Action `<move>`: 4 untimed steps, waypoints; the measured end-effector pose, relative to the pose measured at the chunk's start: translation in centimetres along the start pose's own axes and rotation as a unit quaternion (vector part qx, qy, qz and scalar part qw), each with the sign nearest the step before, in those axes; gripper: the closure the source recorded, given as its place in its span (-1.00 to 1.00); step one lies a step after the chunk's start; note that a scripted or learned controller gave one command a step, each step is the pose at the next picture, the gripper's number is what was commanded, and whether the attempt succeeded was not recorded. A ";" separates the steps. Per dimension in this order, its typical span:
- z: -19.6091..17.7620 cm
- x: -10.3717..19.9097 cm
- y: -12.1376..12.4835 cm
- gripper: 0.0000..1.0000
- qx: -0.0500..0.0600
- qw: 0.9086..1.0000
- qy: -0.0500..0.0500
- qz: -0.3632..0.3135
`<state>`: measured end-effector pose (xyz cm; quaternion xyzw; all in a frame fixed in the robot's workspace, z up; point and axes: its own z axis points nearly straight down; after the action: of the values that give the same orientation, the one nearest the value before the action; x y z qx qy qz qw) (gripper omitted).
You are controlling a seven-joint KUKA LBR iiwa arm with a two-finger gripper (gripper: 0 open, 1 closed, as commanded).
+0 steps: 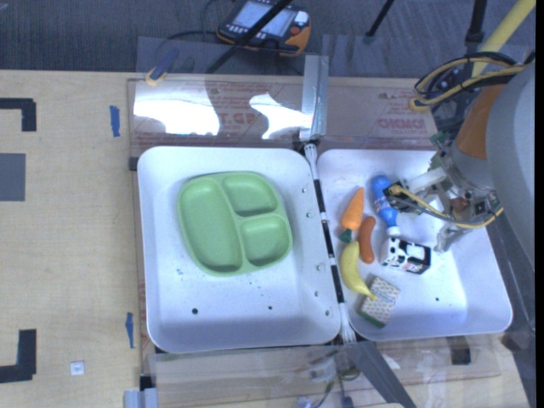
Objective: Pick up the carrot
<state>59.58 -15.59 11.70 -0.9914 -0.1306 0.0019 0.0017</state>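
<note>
The carrot is orange and tapered and lies near the left wall of the right bin, pointing toward the back. A darker orange-red piece lies right beside it, just to its front right. My gripper hangs over the right half of the same bin, right of the carrot and apart from it, with a blue bottle between them. Nothing shows held at the gripper.
A yellow banana lies in front of the carrot. A black-and-white item and a checked green-edged pad are nearby. The left bin holds a green divided plate. A metal divider separates the bins.
</note>
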 end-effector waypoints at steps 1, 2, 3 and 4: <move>-5.4 3.4 4.2 -1.00 -0.001 1.000 0.001 0.015; -14.8 4.4 7.9 -1.00 -0.002 1.000 0.001 0.021; -4.2 -2.1 6.3 -1.00 0.000 0.994 0.000 -0.107; -20.7 4.3 7.9 -1.00 -0.002 0.992 0.001 -0.122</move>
<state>65.86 -22.20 32.30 -0.9680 -0.2508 0.0001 0.0001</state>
